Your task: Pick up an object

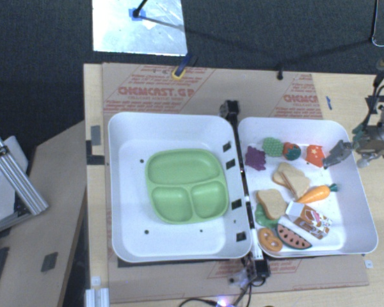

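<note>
Gripper at the right bin's right rim, fingers apart and holding nothing, orange block just left of them, carrot below.

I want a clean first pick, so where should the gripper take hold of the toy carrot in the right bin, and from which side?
Probably grip the carrot across its orange body, near the middle, coming straight down from above. It lies flat and tilted, green tip toward the bin's right wall, so set the fingers across its narrow width; the bread slice lies close on its left.

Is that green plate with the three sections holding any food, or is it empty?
Empty. The green plate shows bare green in all three compartments; the toy food, such as the carrot, lies in the right bin.
</note>
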{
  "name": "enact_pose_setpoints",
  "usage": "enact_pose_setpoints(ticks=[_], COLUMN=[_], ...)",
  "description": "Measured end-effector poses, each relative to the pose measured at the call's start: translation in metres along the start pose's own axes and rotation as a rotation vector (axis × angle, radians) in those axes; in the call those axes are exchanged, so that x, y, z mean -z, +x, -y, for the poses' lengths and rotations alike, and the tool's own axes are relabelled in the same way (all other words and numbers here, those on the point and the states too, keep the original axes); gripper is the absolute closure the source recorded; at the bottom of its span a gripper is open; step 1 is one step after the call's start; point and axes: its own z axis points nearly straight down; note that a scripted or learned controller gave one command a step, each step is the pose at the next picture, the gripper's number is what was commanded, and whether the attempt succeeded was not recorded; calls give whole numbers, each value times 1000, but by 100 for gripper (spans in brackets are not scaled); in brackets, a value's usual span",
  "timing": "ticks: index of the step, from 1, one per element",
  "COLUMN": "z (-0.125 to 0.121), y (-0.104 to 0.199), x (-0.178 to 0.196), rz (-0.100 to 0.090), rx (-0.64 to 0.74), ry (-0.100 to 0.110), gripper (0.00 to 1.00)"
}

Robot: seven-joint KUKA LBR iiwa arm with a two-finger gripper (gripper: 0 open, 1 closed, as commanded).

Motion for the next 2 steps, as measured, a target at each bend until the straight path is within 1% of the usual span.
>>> enact_pose_setpoints(ticks=[1, 2], z=[-2, -1], y=[0, -5], x=[6, -38], rz=[3, 2], rx=[3, 1], ry=[-10, -8], gripper=[0, 0])
